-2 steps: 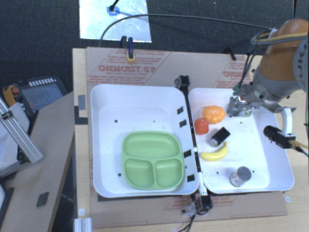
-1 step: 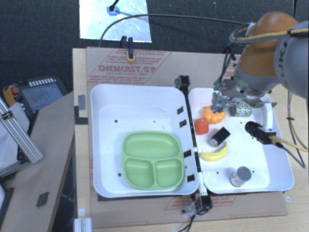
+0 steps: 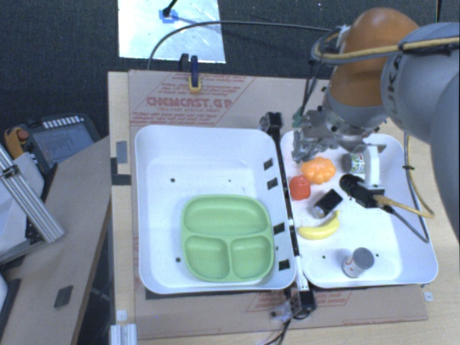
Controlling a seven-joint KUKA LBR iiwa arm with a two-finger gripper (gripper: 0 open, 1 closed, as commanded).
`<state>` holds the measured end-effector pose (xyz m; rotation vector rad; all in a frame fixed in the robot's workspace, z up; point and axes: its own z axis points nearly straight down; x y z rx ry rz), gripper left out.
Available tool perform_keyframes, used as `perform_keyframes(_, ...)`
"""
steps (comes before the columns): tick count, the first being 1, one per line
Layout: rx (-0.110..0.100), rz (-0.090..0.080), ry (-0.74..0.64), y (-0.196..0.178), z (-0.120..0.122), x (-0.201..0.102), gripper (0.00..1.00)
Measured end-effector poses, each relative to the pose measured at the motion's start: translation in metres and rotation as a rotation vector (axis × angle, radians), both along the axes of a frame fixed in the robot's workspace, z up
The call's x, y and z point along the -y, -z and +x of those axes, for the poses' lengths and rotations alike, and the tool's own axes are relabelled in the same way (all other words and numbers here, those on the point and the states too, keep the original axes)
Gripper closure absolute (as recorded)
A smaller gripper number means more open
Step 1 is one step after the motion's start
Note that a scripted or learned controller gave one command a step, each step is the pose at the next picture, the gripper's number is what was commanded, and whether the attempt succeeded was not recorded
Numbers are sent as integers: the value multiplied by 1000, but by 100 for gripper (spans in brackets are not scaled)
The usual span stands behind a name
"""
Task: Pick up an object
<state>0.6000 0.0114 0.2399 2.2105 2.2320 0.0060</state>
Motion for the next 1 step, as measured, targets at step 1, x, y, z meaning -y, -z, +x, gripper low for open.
perform_keyframes(1, -2, 0, 1, 6, -4, -49, 100)
